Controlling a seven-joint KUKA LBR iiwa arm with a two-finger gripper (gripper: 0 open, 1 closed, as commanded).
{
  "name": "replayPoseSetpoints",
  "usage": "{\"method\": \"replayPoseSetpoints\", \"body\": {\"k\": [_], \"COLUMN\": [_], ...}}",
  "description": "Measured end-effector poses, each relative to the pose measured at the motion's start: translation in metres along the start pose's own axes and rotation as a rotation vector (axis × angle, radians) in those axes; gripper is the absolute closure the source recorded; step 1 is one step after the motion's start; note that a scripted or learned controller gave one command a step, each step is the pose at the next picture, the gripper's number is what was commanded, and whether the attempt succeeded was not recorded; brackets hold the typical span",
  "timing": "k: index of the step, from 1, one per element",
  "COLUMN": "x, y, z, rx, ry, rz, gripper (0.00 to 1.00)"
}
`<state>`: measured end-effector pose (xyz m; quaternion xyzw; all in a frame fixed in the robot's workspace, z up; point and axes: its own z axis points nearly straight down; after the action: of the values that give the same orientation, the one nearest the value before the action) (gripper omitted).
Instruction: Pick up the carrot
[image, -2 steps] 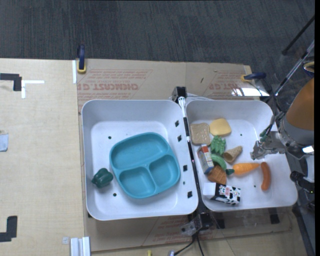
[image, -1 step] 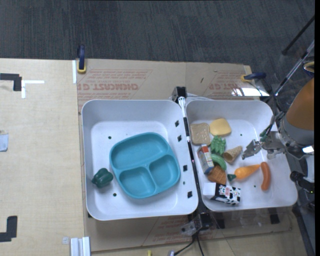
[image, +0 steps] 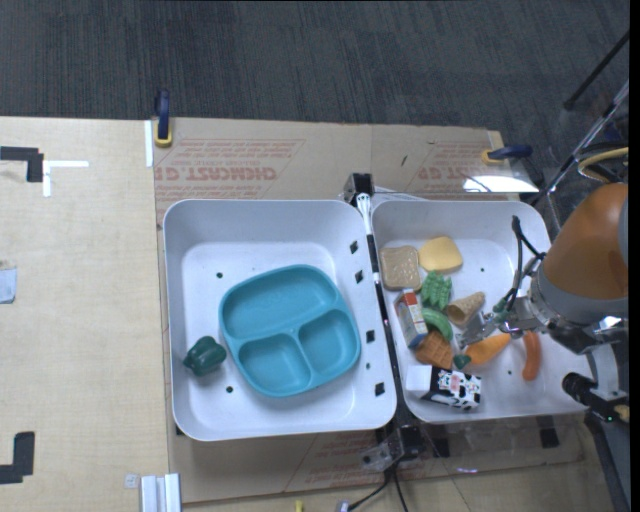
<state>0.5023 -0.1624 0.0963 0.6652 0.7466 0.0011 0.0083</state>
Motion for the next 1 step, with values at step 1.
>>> {"method": "replayPoseSetpoints", "body": {"k": [1], "x": [-0.0024], "y": [0.0027], "z": [-0.0102], "rx": [-0.007], "ry": [-0.005], "rz": [0.006], "gripper": [1.0]}}
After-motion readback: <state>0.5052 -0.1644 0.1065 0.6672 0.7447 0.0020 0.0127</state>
